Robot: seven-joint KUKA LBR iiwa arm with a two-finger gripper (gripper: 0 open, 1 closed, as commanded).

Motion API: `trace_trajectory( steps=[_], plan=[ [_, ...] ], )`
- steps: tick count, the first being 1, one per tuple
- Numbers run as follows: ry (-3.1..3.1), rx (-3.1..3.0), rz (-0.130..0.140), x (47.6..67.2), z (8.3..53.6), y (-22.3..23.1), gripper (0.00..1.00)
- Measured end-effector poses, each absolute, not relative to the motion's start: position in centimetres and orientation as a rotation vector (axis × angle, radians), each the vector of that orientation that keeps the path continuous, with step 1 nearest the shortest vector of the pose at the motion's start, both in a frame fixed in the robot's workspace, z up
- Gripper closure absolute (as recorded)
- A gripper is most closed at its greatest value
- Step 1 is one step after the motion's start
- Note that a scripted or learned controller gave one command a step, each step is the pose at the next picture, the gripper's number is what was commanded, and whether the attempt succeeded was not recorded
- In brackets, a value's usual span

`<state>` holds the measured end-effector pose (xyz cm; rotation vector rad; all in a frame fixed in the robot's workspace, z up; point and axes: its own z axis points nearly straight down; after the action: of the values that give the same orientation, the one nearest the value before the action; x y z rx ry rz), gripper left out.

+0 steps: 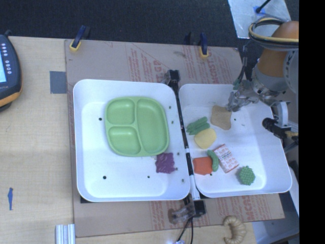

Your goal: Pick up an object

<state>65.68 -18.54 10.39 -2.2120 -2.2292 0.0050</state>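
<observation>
My gripper [234, 104] hangs low over the far part of the right bin [269, 151], just right of a tan bread-like piece [221, 118]. Nothing shows between it and the bin. Further forward in that bin lie a green bean pod [197, 125], a yellow round piece [205, 138], a red piece [202, 165] with a green pepper [213, 159] against it, a small red-and-white packet [226, 158] and a green broccoli head [246, 175]. The left bin [89, 172] holds a green divided plate [137, 126] and a purple grape bunch [165, 162].
The arm's grey wrist and orange band [277, 44] stand over the right bin's far right corner. A teach pendant [7, 70] lies at the left edge of the bench. Clamps [203, 46] hold the cardboard underlay. A tan curled object [235, 229] lies outside, in front of the right bin.
</observation>
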Motion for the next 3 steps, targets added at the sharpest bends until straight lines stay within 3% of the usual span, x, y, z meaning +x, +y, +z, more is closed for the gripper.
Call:
trace_trajectory(
  steps=[1,2,3],
  plan=[
    [-2.214,-2.211,0.012,52.8,11.2,-17.4,1.00],
    [-2.223,-2.216,0.004,53.4,11.2,-17.4,0.00],
    [-2.238,-2.210,-0.002,60.8,9.3,-11.1,0.00]
  ],
)
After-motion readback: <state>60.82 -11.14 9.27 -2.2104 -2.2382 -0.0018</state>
